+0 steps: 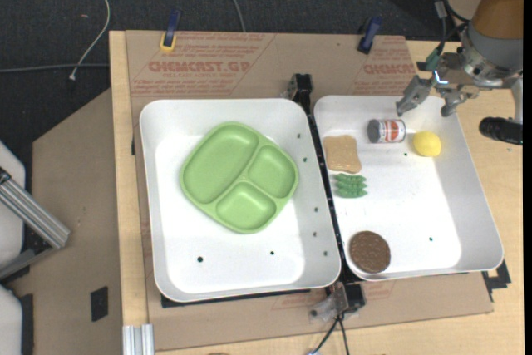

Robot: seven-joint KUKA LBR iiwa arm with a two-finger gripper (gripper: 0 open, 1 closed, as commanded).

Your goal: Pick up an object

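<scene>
Can [386,130] lies in right bin [465,204] on brown board [249,62], pincer [432,98] spread above

From my seat the feed looks evenly and brightly lit, light falling from above. The two white bins, left [158,179] and right [465,212], run close to washed out, with little surface detail on their floors. Shadows are soft and short: I see a thin dark edge under the green divided plate [239,176] and a faint one beside the small can [386,130]. The dark floor [66,21] at the top and left drops nearly to black. Sharpness is modest overall; the print on the cardboard [199,65] is readable but fuzzy. The arm [499,12] at upper right looks soft, and the fingers [411,100] are slightly smeared.
</scene>
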